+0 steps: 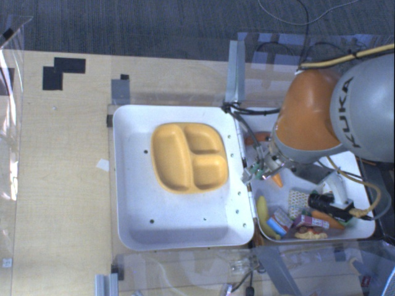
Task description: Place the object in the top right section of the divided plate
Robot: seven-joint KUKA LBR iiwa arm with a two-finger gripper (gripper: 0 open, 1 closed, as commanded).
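Note:
A yellow divided plate (188,156) lies in the left white bin (133,208). It has one long section on the left and two smaller ones on the right, and nothing lies in any of them. My gripper (261,166) hangs low over the left edge of the right bin (364,230), just past the wall between the bins. The arm's orange band and grey wrist cover much of that bin. A small orange piece (277,179) lies right beside the gripper. Whether anything is held is hidden.
Several small things crowd the right bin's front: a yellow banana-like piece (262,207), a blue and pink item (278,226), a white mesh piece (298,197) and a colourful packet (312,224). Grey metal posts (234,73) stand behind the bins.

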